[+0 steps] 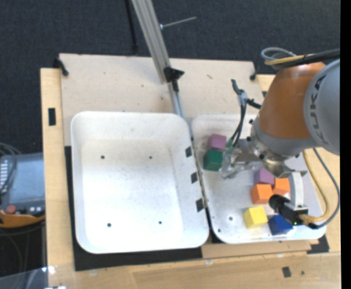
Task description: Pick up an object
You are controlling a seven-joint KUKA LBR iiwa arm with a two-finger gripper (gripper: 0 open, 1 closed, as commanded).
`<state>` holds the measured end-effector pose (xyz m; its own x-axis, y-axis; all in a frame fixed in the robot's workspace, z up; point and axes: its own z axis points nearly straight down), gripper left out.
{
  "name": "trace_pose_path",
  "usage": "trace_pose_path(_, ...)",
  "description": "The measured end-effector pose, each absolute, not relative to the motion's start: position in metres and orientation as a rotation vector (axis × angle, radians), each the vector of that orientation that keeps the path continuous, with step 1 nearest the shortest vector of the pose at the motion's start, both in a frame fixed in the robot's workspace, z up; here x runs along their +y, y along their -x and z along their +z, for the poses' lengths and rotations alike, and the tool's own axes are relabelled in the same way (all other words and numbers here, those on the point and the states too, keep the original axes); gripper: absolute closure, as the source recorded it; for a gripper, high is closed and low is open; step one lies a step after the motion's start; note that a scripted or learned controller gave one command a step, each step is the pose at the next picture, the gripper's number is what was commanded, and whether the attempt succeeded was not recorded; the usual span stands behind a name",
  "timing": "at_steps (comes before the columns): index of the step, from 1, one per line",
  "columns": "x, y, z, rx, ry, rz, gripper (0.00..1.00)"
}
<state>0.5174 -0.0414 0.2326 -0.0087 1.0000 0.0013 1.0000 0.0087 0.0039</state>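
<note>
Hovering low, our claw [230, 164] sits just beside the green block [212, 159]; its grip state we cannot tell. Descending off-centre, we risk nudging it into the pink block [217, 142] just beyond.

Looked down at a slant on a wooden bench [103, 83] carrying 2 shallow white bins side by side: left bin [133, 179] and right bin [229, 221]. Reached in from the right with the grey arm [295, 110], orange band above the wrist, gripper [229, 164] low over the right bin just beside a green block [212, 159]. Lay behind that, a pink block [217, 141]. Sat nearer the right: a purple block [264, 176], 2 orange blocks [261, 192], a yellow block [254, 216], a blue block [279, 224]. Leaned an aluminium post [154, 35] from the top toward the bins.
</note>
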Motion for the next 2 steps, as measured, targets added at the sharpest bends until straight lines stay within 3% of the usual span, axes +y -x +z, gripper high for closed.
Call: trace_pose_path(2, 0.061, -0.514, 0.236, 2.231, -2.214, 0.001, 1.00)
